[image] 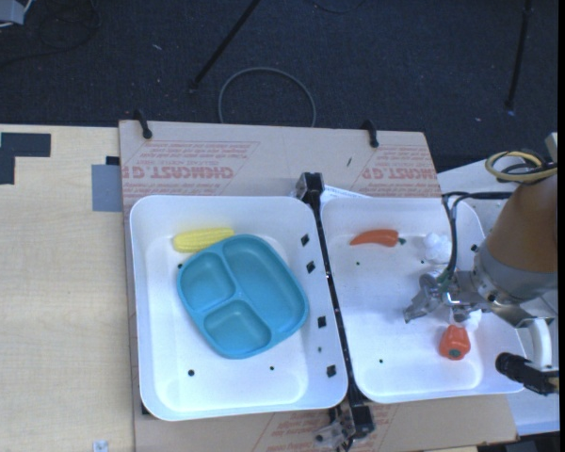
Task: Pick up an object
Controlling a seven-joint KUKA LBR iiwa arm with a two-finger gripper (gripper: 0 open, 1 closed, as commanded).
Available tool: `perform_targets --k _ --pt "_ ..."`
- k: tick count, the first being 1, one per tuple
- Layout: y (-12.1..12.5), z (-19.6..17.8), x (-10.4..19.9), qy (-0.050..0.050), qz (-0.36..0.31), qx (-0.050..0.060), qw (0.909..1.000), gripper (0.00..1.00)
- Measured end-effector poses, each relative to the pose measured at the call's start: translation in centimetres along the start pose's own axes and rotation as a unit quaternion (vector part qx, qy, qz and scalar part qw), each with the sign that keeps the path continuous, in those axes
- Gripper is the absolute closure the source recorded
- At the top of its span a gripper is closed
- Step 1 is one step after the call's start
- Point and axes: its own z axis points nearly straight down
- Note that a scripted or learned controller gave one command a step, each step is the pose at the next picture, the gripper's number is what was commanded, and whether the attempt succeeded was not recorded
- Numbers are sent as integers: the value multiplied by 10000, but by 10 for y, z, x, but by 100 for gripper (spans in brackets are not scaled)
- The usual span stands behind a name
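Grey arm (pixel 523 252) reaches in from the right, its end effector (pixel 422 306) low over the right bin (pixel 386 365), fingers spread, near an orange object (pixel 455 342).

Two bins sit side by side on the worktop (pixel 56 299). The left bin (pixel 160 384) holds a divided plate (pixel 240 295) at its centre, with a corn cob (pixel 202 240) just above it toward the upper left. In the right bin (pixel 386 375), a chili pepper (pixel 375 238) lies near the top, and a carrot piece (pixel 455 343) lies at lower right, just below the tool (pixel 433 301).
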Motion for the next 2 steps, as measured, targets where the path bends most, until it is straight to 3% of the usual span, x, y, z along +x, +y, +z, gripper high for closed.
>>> perform_targets --k 1,2 --pt "1 45 2 0 -4 -31 10000 0" --pt "1 33 0 -9 17 -39 10000 100"
